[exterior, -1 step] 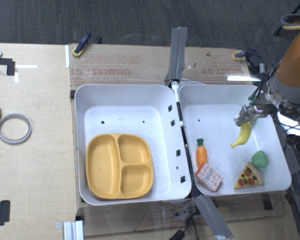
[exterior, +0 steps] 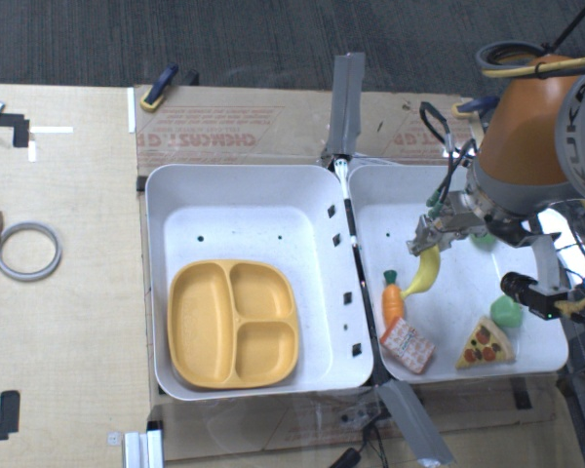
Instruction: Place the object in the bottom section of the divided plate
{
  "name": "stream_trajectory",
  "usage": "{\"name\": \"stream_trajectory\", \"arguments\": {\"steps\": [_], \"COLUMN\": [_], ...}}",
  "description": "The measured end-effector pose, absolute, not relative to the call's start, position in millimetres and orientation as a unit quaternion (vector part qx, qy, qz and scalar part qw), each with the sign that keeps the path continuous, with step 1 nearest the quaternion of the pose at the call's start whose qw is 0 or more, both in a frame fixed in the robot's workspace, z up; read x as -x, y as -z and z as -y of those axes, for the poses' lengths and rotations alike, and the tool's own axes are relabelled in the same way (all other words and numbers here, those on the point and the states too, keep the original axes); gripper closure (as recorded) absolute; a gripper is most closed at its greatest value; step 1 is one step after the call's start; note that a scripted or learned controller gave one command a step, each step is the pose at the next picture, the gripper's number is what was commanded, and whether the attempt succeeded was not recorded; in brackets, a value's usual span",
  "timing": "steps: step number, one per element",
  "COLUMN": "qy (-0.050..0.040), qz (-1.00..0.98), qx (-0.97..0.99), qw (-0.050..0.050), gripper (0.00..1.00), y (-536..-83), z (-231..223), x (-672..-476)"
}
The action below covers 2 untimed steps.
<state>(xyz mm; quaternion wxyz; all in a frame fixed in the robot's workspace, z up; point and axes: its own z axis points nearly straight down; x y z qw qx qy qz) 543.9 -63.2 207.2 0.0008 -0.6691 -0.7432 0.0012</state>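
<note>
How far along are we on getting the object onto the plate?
Early. The plate in the left bin holds nothing yet. The gripper is over the right bin, at the top of the banana; whether it grips it is unclear. Left: carry it across and set it in the plate's bottom section.

A metal-fingered gripper point(exterior: 431, 245) with a dull grey finish touches the smooth, faintly glossy yellow plastic of a toy banana point(exterior: 424, 275) in the right-hand bin point(exterior: 448, 198), itself matt white plastic. Just below the gripper lie a smooth orange plastic carrot point(exterior: 393, 300), a printed, paper-like packet point(exterior: 408, 345) and a matt toy pizza slice point(exterior: 485, 344). Well to the gripper's left, the divided plate point(exterior: 236, 322) shows satin yellow plastic inside the left bin point(exterior: 234, 213). Beyond it the bench point(exterior: 68, 222) looks like pale, matt wood, bearing a glossy roll of tape point(exterior: 26, 252). Above the gripper, brown cardboard point(exterior: 253, 125) lies flat and dull.
</note>
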Motion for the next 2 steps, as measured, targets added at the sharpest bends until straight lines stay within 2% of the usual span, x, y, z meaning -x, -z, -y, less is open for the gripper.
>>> {"name": "stream_trajectory", "arguments": {"steps": [1, 2], "qy": [-0.0018, -0.0022], "qz": [0.724, 0.694], "qx": [0.69, 0.72], "qw": [0.001, 0.0], "gripper": [1.0, 1.0], "y": [-190.4, -167.8], "z": [-25.8, -137.7], "x": [-541.2, -618.4]}}
